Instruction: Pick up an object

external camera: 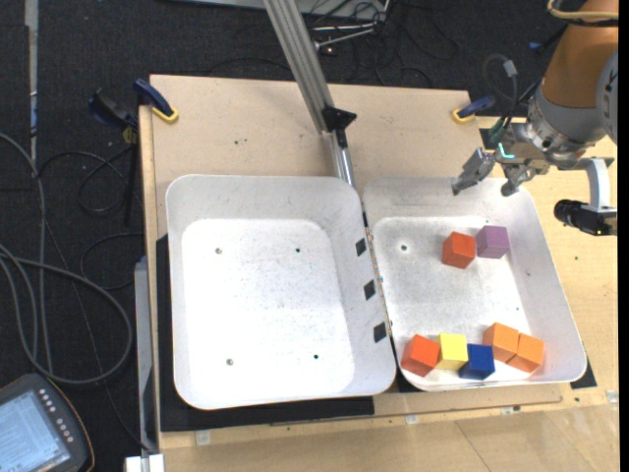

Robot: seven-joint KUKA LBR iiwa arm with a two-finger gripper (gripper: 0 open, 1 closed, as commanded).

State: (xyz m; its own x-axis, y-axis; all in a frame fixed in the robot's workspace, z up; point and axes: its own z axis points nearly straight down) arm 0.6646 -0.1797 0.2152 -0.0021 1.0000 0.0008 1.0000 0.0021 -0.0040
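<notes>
Since the task just says "an object", any block in the right bin qualifies; all places below are relative to that bin. Near its far side, roughly mid-width, sit a red-orange cube and a purple cube, just beside each other, possibly touching at a corner. Along its near wall runs a cluster: red-orange block, yellow block, blue block, then two orange blocks, packed close, several touching.

Handling, as a judgement: they look like small solid blocks, foam or wood, can't tell which. Prob. light, stiff, not fragile, matte faces so decent friction. Best hold is across two opposite flat faces, fingers square to them, approx. mid-height. The far pair looks easier than the near cluster, esp. the red-orange cube, since it has open floor on most sides; the clustered ones leave little room for a finger to drop between neighbours, and the bin wall crowds them.

The gripper hangs over the bin's far rim, above and apart from the far pair of cubes, w/ its two fingers spread apart and nothing between them. It is not touching any block.

Writing: no labels or brand marks readable on the blocks or bins. A tablet screen sits well to the left of the bins, beyond the left bin, text too small to read.
</notes>
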